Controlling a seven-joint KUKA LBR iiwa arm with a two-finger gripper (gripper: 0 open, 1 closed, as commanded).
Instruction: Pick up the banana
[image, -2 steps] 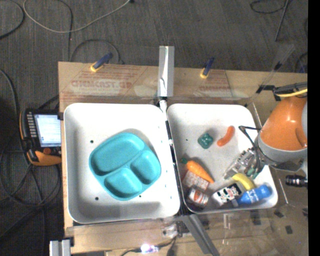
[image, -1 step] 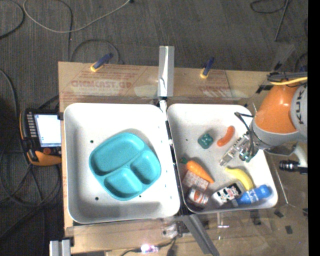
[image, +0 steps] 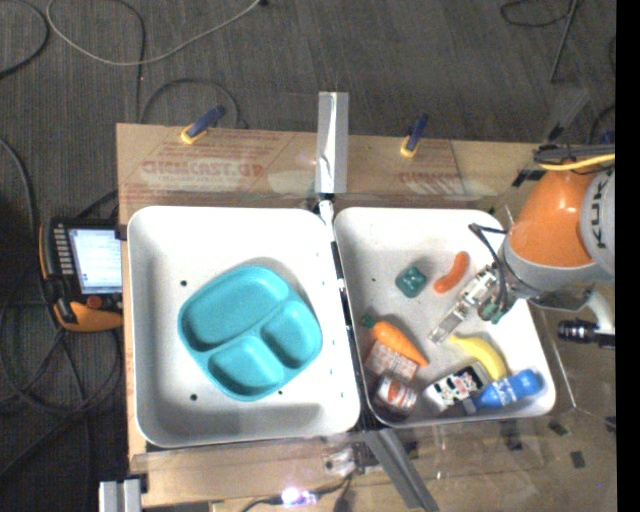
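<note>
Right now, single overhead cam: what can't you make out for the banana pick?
- Gripper: too small and blurred in the camera view to tell its finger state, or whether it touches anything.
- Banana: its lower end is hidden behind the blue bottle.
- Carton and can: labels too small to read.
- Arm: cut off at the right edge.

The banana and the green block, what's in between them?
In the camera view, the gripper on the arm reaches in between the banana and the green block, over the white floor of the right bin.
</note>
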